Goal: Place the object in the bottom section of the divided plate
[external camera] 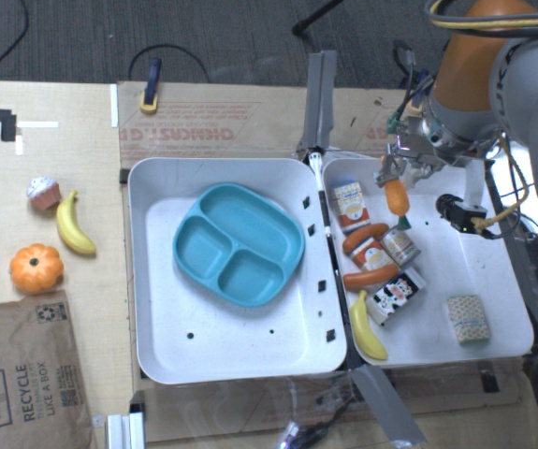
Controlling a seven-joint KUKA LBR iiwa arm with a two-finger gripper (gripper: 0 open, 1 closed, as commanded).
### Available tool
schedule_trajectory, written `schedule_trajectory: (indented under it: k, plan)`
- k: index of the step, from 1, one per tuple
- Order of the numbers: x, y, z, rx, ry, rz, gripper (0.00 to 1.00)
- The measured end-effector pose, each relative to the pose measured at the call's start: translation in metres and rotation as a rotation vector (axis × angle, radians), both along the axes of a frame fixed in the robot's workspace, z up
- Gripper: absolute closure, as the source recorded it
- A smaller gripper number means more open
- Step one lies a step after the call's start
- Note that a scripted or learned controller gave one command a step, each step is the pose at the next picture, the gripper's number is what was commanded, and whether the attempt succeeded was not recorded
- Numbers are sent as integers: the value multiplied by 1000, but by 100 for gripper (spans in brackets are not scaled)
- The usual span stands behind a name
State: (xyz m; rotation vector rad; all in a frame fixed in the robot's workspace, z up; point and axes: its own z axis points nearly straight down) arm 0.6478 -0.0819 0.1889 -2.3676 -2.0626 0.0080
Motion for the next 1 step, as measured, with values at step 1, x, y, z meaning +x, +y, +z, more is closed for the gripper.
schedule_trajectory:
  k: [1]
  plan:
    - [0,0,0,0,0,0,0]
